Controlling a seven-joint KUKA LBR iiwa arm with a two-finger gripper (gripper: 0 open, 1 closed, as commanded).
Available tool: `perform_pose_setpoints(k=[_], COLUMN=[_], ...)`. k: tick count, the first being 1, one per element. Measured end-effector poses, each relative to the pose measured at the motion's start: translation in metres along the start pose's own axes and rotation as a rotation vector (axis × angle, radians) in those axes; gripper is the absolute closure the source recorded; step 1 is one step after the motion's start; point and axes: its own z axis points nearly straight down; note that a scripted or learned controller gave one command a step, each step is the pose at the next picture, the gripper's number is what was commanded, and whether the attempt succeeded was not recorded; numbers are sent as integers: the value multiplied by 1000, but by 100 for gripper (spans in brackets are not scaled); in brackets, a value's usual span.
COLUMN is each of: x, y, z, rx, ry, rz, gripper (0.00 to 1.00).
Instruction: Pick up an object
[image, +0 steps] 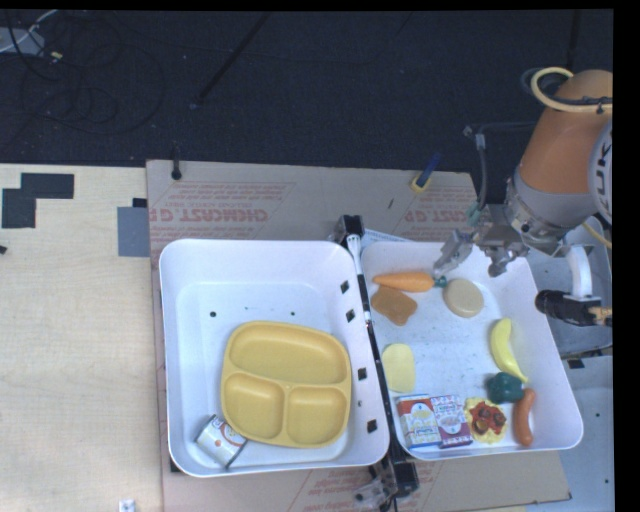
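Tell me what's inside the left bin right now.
The left bin holds a yellow divided plate with three compartments, and a small white carton lying against the plate's near-left edge. Whatever is beneath the plate is covered and cannot be seen.

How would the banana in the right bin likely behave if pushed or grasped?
The banana looks like smooth toy plastic, so probably light and stiff. Its curved shape may pivot or slip when pushed. It lies apart from its neighbours, so the hand likely has room.

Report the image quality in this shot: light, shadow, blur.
Camera view: even, soft light; the white right bin is bright but not blown out; the yellow divided plastic tray casts faint shadow; the gripper looks slightly soft; the dark backdrop loses detail.
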Motion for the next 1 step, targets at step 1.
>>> perform_pose_setpoints(k=[1], x=[36], y=[20], z=[79], rx=[2], ry=[1], rz=[1], gripper=[0])
